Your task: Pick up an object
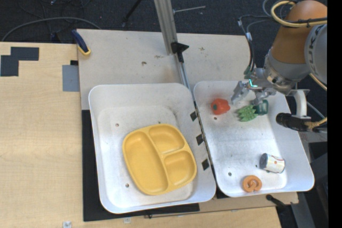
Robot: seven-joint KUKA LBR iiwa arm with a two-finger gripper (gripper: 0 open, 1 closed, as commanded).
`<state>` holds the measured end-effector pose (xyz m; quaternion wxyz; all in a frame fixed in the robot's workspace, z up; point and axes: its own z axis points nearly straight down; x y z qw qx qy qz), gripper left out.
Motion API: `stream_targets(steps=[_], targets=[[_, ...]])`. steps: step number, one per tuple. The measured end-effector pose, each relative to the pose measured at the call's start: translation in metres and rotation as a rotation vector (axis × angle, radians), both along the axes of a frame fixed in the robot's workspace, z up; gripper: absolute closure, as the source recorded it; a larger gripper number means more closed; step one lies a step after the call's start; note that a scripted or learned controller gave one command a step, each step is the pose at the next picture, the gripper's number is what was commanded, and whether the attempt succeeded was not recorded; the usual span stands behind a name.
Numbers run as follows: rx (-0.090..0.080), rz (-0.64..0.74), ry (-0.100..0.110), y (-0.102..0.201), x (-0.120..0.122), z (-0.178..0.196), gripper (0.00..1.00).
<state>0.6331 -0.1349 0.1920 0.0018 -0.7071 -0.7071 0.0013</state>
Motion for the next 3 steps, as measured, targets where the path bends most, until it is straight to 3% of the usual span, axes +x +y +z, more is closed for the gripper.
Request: stream_targets(steps=[1, 2, 3], targets=[[-0.001, 0.000, -0.004, 0.000, 0.001, 0.002, 0.00], [0.000, -0.001, 0.005, 0.000, -0.011, -0.054, 0.00], [-0.004, 0.000, -0.010, -0.001, -0.008, -0.101, 0.00]])
